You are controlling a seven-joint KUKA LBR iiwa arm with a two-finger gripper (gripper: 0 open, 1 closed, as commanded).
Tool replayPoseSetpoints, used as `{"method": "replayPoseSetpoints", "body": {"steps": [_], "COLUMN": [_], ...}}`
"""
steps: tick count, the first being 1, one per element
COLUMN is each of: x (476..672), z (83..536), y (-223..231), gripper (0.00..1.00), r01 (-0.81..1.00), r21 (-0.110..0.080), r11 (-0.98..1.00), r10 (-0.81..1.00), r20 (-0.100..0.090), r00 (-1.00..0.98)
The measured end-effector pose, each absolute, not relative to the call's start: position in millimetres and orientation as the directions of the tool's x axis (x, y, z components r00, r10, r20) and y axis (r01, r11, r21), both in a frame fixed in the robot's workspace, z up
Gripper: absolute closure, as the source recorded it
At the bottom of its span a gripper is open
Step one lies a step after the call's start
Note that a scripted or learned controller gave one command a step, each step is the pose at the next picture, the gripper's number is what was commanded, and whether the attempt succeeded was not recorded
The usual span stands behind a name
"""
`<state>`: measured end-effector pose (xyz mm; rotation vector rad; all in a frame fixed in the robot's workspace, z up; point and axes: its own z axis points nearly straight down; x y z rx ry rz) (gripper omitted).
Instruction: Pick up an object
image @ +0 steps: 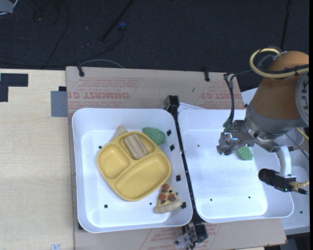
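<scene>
My gripper [227,145] low in right bin [224,202], beside green object [245,153]; grip state unreadable. Risk: fingers nudge it aside, miss.

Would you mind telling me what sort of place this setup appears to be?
Probably a robotics lab bench for grasping trials: an arm reaching over two white bins, toy food like a pizza slice and a yellow tray, and loose cables on the dark floor behind.
</scene>
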<state>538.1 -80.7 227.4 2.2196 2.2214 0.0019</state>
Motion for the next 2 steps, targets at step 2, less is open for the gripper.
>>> {"method": "replayPoseSetpoints", "body": {"steps": [2], "x": [534.0], "z": [263.3], "y": [-21.3], "gripper": [1.0], "r01": [1.0], "r21": [-0.004], "r11": [0.005], "r10": [1.0], "r20": [0.002], "r00": [-0.005]}}
